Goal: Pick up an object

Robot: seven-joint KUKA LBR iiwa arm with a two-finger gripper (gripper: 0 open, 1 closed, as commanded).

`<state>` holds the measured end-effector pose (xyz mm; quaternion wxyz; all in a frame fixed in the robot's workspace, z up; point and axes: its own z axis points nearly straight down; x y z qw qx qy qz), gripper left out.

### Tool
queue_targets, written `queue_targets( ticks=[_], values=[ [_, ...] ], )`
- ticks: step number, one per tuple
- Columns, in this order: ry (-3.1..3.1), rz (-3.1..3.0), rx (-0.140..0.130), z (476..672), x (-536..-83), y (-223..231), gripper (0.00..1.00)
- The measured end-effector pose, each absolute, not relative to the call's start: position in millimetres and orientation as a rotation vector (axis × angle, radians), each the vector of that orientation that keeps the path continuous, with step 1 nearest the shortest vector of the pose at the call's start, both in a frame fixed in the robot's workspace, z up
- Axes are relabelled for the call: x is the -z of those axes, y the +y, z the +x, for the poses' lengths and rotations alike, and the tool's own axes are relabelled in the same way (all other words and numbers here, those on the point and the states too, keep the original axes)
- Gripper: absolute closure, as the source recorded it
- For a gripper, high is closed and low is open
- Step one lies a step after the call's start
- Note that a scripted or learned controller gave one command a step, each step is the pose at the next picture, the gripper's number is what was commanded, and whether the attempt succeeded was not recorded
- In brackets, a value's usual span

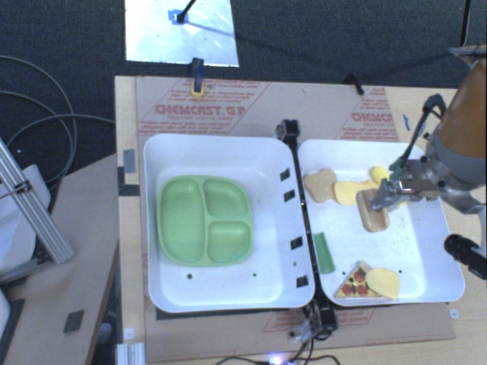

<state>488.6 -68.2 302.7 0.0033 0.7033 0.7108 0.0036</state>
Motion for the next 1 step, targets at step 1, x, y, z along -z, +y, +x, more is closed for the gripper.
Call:
queue_targets(
  ticks=[1],
  values=[
    [2.231, 2.213, -0.001, 487.2, -249.9, -23.2, 1.0]
  ],
)
